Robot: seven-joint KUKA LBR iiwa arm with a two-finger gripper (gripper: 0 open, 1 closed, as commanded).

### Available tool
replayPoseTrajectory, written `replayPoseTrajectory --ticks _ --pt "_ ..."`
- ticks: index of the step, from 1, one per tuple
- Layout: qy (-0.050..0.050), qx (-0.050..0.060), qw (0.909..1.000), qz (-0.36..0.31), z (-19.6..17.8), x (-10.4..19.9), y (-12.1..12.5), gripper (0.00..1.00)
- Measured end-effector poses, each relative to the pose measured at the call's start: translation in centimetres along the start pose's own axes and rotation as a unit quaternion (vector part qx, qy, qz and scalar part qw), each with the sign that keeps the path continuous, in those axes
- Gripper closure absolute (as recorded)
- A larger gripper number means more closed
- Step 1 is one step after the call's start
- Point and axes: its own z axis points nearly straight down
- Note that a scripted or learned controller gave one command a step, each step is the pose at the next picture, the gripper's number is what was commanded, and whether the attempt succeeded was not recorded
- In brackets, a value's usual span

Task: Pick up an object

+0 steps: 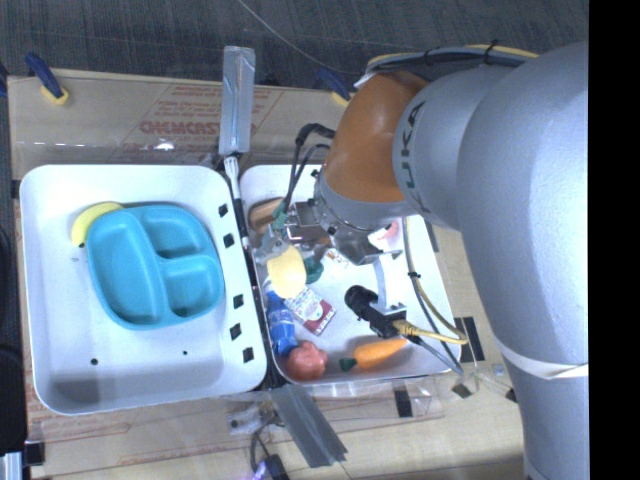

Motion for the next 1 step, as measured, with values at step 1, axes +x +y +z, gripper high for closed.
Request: replayPoseTrajectory --ticks 1 --pt "-0.002 0.002 0.9995 -0.031 0.25 -2.00 1.41 1.00"
